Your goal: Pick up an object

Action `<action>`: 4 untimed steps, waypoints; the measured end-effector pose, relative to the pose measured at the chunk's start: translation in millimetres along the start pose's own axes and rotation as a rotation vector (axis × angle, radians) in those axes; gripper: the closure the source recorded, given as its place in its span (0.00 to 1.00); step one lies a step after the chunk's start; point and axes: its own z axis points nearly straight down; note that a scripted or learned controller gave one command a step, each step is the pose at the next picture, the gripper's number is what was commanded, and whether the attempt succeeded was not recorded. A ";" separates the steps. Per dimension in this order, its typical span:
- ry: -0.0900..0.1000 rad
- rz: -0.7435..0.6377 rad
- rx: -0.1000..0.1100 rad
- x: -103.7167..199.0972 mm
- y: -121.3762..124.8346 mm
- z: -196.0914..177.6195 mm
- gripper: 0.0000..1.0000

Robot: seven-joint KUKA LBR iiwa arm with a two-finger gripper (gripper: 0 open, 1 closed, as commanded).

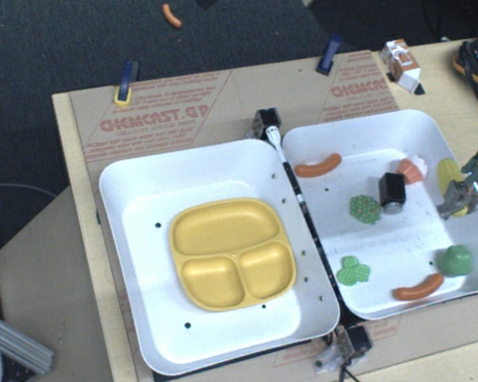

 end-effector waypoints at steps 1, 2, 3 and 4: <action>0.004 -0.006 0.003 55.2 14.5 -9.1 1.00; 0.005 -0.006 0.004 117.3 30.7 -6.9 1.00; 0.005 -0.006 0.004 175.5 49.6 -10.9 1.00; 0.006 -0.005 0.004 227.9 69.5 -12.0 1.00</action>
